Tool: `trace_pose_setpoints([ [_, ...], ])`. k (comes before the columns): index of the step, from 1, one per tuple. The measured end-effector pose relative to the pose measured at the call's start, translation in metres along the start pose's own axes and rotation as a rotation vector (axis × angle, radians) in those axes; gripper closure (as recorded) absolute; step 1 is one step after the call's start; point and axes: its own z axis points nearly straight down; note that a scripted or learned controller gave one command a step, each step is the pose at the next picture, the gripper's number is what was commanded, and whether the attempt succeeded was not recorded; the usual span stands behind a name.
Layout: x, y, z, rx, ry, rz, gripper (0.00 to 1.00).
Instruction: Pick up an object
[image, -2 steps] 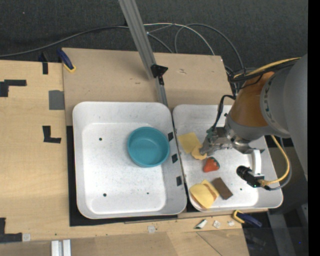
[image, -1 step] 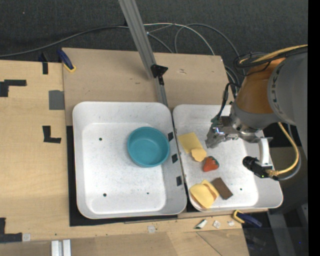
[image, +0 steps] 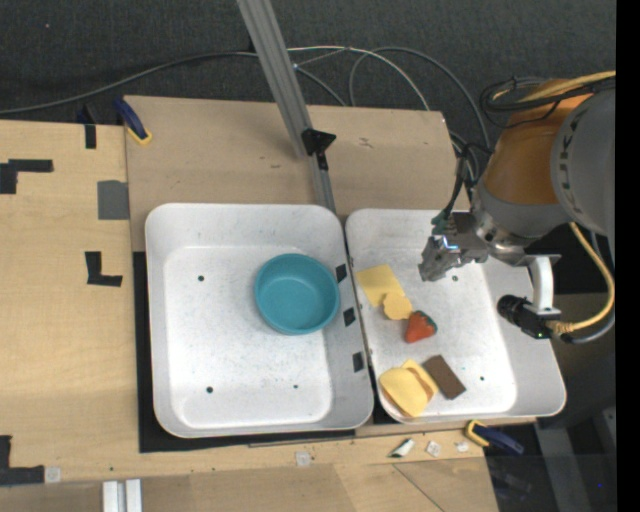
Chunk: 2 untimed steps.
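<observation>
Two white bins sit side by side on the bench. The left bin holds a blue bowl. In the right bin, a strawberry lies near the middle. Up and left of the strawberry, touching it, is a yellow cheese piece; below it are a yellow block and a brown bar. The gripper hangs just above and right of the strawberry, nothing visibly in it; whether its jaws are apart cannot be made out.
</observation>
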Motion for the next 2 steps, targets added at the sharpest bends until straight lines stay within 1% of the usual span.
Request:
trace_pose_setpoints([
  [1, 0.0, 0.001, -0.046, -0.001, 0.0, 0.001, 1.0],
  [2, 0.059, -0.011, -0.042, 0.005, 0.002, -0.005, 1.0],
])
